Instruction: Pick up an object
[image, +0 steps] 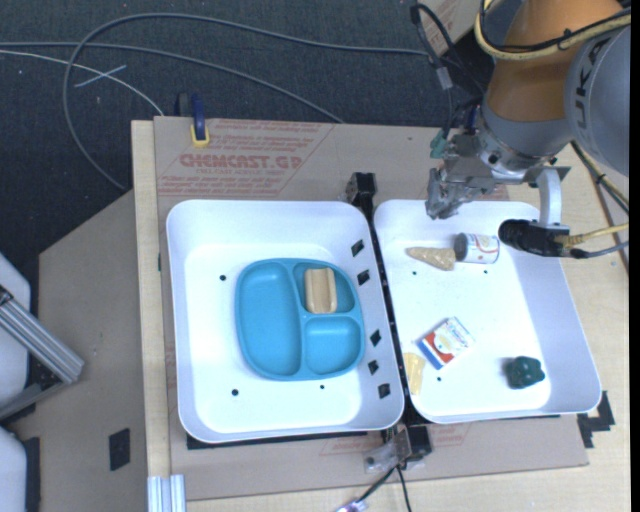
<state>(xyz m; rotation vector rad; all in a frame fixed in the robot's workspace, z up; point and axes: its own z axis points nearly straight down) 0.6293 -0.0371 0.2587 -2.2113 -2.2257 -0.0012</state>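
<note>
On the desk (150, 300), two shallow white bins are seen side by side. In the left bin (200, 390) a blue divided plate (298, 320) is placed near the middle; a tan block (320, 290) lies in its upper right compartment. In the right bin (560, 330) five items are scattered: a pale wedge (430, 257) and a small white cylinder with a dark cap (476, 247) near the far side, a red, white and blue packet (444, 343) near the middle, a yellowish piece (414, 373) against the left wall, and a dark green lump (523, 372) toward the near right corner. The hand (441, 203) is held over the far left edge of the right bin, just beyond the wedge. Whether it is spread or pressed together cannot be told; nothing is seen between its tips.
</note>
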